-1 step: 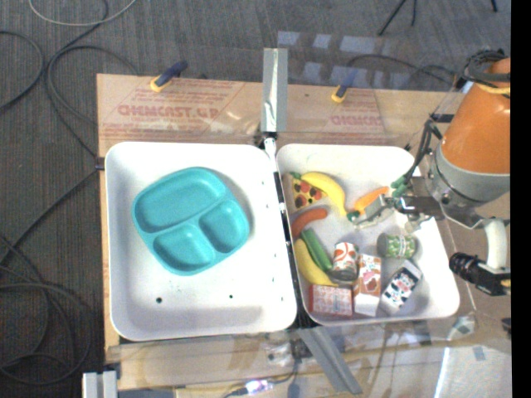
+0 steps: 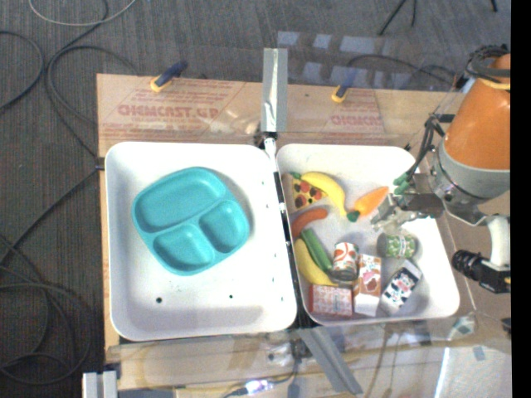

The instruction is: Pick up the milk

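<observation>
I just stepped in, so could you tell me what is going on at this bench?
The arm's gripper hangs over the right bin, near the carrot, with nothing visibly between its fingers. The milk carton lies untouched at the bin's front among other toy food. The left bin holds a blue divided plate.

— What does the bench (image 2: 166, 106) carry?
— Two shallow white bins, side by side and touching. The left bin (image 2: 124, 305) sits toward the bench's left edge, the right bin (image 2: 440, 301) beside it.
— Anything else on the brown board?
— Two clamps at the far edge, one yellow-and-blue (image 2: 168, 75), one yellow (image 2: 340, 94) — and a strip of silvery tape (image 2: 270, 89) running between the bins.
</observation>
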Controlling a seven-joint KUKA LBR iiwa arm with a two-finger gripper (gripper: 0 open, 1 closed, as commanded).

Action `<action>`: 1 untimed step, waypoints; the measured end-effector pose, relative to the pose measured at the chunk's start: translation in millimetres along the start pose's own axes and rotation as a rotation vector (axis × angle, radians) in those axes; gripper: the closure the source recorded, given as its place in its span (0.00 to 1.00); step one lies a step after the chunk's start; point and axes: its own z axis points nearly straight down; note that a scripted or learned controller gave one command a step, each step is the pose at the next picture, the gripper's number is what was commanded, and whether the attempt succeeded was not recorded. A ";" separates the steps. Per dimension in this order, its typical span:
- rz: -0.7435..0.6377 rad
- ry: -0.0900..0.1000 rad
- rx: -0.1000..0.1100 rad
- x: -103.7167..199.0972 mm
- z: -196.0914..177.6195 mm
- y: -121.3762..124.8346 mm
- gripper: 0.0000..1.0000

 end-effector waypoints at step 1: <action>-0.226 -0.001 -0.004 -28.7 24.6 -7.5 1.00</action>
